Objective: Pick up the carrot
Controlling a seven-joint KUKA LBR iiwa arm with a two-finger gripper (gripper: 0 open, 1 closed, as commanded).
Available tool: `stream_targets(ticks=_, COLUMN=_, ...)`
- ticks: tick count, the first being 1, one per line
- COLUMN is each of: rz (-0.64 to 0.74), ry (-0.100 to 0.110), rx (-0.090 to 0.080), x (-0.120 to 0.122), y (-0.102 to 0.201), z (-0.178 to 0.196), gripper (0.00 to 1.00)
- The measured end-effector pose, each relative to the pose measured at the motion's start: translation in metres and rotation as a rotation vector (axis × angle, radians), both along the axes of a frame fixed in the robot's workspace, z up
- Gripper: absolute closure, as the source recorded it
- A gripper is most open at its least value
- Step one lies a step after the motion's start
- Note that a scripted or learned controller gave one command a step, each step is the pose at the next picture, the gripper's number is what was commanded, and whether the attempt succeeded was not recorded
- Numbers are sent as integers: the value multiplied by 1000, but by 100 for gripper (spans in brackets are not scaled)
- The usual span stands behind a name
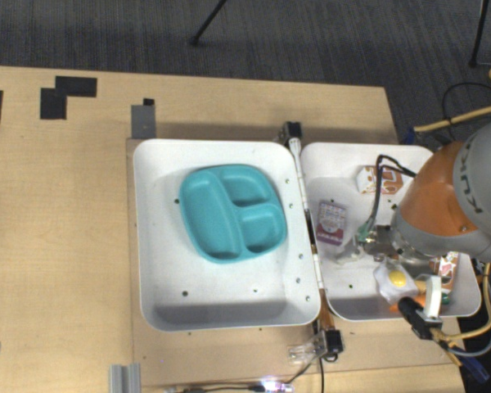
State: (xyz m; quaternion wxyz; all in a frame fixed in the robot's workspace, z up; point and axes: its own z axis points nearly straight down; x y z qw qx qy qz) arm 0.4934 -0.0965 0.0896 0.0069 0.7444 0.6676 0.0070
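Here, wooden bench, dark carpet, two white bins, gripper state unclear.

The arm is grey with a broad orange band and black cables at the wrist.

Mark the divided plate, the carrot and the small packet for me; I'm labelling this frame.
divided plate [229,213]: camera view, centre ridge.
carrot [432,297]: camera view, orange body.
small packet [331,223]: camera view, face.
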Motion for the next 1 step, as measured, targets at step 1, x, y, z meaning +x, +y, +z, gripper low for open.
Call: stream_targets(ticks=1, rz=349, ry=14, rx=-6, x=33, y=-56, z=19, gripper=0)
